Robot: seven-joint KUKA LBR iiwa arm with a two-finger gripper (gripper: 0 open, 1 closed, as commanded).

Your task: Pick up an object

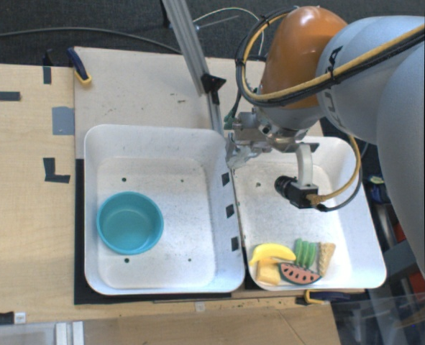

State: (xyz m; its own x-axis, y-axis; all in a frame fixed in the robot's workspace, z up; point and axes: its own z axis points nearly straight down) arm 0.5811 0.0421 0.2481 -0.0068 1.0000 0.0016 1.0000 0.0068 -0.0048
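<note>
1. Toy fruit (288, 264) lies heaped in the right bin's (264, 210) lower left corner.
2. We see the gripper (238, 149) at that bin's upper left corner, and we cannot tell its grip.

Teal bowl (129, 223), speckled white bins (176, 192), yellow banana (272, 252), red watermelon slice (298, 273) with green rind, black seeds.

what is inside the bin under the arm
In the bin, bunched in the near corner: a yellow banana, a watermelon slice, a green piece and a tan piece. The arm covers the far end, so anything there is hidden.
</note>
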